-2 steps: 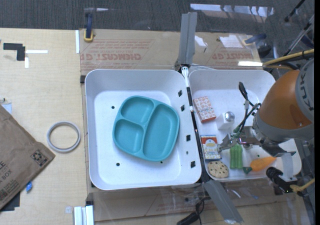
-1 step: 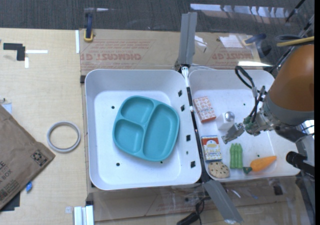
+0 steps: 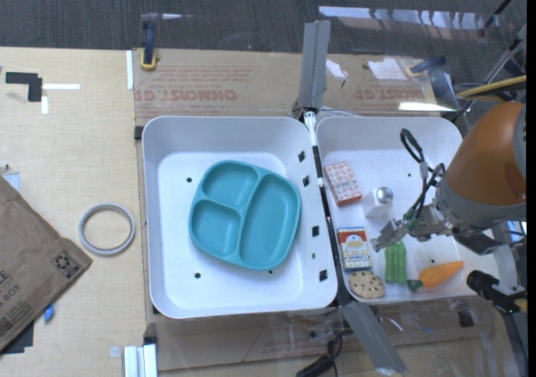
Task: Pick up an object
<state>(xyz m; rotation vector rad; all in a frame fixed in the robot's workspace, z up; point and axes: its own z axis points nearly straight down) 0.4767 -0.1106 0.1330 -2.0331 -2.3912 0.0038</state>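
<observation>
Over the right bin (image 3: pixel 435 126), arm bent low, gripper (image 3: pixel 400 233) above the green object (image 3: pixel 394 261), grip state unclear.

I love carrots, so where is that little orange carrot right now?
The carrot lies in the right bin, near its front right corner, just right of the green vegetable and below the gripper.

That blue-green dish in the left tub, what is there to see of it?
The teal plate is a rounded, smooth-looking tray, plastic by its look, split by raised ridges into three compartments: one long one on the right and two smaller ones on the left. It lies flat, right way up and turned at a slant, near the middle of the left white bin. Nothing lies in it or touches it besides the bin floor beneath.
</observation>
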